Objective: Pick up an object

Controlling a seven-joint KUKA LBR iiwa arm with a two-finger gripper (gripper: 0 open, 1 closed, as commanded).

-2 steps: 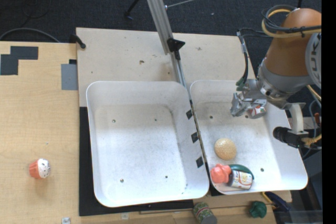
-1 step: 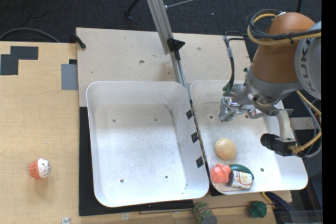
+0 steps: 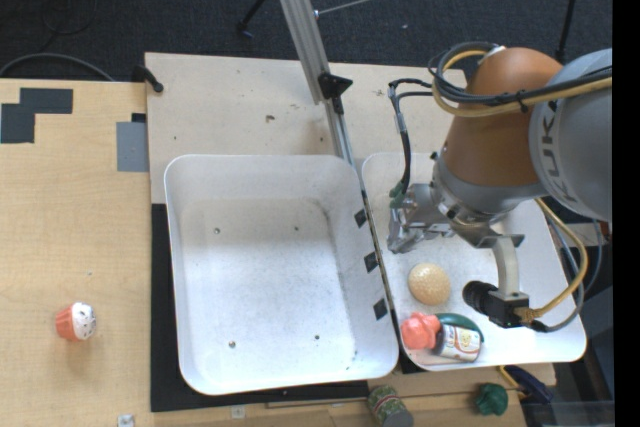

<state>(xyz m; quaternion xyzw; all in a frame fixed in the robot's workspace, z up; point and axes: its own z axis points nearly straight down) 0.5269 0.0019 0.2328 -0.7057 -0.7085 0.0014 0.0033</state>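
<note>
**Q:** Biggest first, go.
**Me:** My arm (image 3: 500, 130), grey with the orange band, reaches in from the right and hangs over the right bin (image 3: 550, 343). The left bin (image 3: 260, 315) sits beside it. Their walls meet down the middle, with a few black clips (image 3: 372, 261) on that shared edge.

**Q:** Long metal thing?
**Me:** That's an aluminium rail (image 3: 303, 25). It slants from top centre down toward the seam between the bins.

**Q:** Your tool?
**Me:** My gripper (image 3: 405, 237) is down inside the right bin, close to its left wall, about halfway along. Wide or narrow, I cannot tell from this angle.

**Q:** Things to pick?
**Me:** Three, all in the right bin, in the half nearer the camera.
- A small bottle (image 3: 462, 340) with a dark green part and a label lies on its side by the front wall.
- A tan round lump (image 3: 429, 283) is just below my gripper in the view, near it but apart.
- A red-orange thing (image 3: 420, 330) touches the bottle's left end, right under the tan lump and next to the left wall.

**Q:** Outside the bins?
**Me:** A little red-and-white figure (image 3: 76, 322) sits on the wooden table (image 3: 60, 215), well left of the left bin. A green thing (image 3: 490, 398) lies on the bench just past the right bin's front edge. A dark round item (image 3: 385, 405) is left of that, too small to name.
</note>
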